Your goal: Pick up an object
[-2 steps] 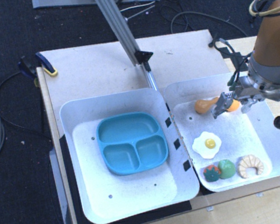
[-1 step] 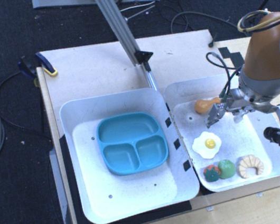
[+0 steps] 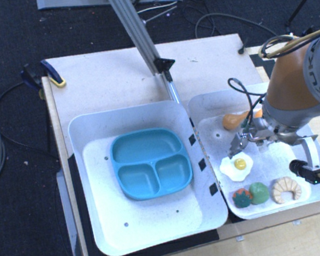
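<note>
In the right bin [image 3: 208,123], near the desk's right edge, the hand [image 3: 241,144] sits low over the toy fried egg [image 3: 237,166]; finger spread cannot be told. Egg lies flat, just below and slightly left of the hand, toward the desk's front edge. Orange piece [image 3: 233,120] just behind the hand. Green items [image 3: 251,194] and croissant [image 3: 286,189] line the bin's front wall. Blue tray [image 3: 151,162] occupies the left bin [image 3: 93,166]. Judgement: egg is the nearest candidate, and a short drop forward suffices.

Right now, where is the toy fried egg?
The fried egg lies in the right bin, just below the gripper, with the green toy and croissant nearer the front edge.
</note>
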Available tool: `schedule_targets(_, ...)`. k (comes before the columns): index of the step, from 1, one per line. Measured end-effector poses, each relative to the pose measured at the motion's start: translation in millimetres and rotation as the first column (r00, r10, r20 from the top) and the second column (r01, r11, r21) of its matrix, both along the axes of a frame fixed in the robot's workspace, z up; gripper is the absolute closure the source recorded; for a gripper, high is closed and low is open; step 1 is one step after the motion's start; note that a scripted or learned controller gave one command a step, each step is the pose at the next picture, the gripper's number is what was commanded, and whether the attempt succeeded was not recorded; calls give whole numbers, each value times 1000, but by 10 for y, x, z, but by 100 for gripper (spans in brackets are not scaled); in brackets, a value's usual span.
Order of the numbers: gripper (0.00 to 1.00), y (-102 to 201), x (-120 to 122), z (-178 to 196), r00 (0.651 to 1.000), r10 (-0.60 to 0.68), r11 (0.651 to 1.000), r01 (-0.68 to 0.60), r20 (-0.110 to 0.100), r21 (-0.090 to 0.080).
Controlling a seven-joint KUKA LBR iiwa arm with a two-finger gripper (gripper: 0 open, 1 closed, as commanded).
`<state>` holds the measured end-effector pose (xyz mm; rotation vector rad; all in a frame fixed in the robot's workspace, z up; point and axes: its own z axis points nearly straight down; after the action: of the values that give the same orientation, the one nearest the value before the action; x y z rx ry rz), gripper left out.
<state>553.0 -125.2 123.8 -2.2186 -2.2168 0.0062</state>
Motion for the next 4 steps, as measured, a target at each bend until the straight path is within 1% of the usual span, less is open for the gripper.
schedule_targets(1,0,1,12,-305,1000,-1,1000,1,9,-1)
schedule_targets(2,100,-4,34,-175,1000,-1,1000,1,17,-4)
schedule_targets(3,100,-14,-1,449,1000,3,1000,-3,12,-2)
schedule_targets(4,100,-23,-14,1085,1000,3,1000,-3,14,-3)
